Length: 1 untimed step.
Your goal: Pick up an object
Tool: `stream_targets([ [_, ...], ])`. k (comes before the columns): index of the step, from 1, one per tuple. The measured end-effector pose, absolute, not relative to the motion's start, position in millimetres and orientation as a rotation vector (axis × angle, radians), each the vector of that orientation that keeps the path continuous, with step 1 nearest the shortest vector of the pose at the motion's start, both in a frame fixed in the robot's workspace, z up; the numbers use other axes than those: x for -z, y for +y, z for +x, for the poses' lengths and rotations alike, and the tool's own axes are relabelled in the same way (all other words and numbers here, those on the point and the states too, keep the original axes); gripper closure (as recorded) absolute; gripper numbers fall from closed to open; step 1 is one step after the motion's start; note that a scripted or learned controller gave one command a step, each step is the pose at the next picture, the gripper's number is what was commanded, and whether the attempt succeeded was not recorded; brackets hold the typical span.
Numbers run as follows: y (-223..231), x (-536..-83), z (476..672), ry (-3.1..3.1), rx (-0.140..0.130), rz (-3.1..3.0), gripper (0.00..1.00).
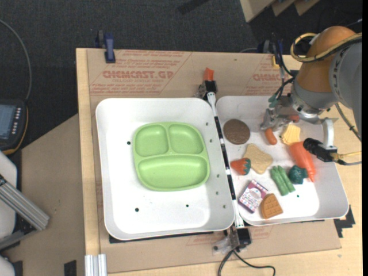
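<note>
Small orange sausage piece, right bin's far end, directly under the gripper.
We judge it light, rigid plastic, smooth and rounded; we would pinch its short sides. Finger spacing: we cannot tell.

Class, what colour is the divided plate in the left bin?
Light green; the divided plate shows plainly in the camera view.

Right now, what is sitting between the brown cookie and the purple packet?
In the camera view, the tan bread slice lies between the brown cookie and the purple packet, with the strawberry just beside it.
</note>
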State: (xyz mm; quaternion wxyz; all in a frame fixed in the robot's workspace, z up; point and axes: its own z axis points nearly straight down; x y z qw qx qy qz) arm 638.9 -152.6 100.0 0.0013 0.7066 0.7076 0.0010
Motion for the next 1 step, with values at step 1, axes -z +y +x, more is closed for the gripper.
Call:
stream_targets([
  [1, -86.1, -190.4, 638.1, 2.225, -0.009, 2.211, 1.00],
])
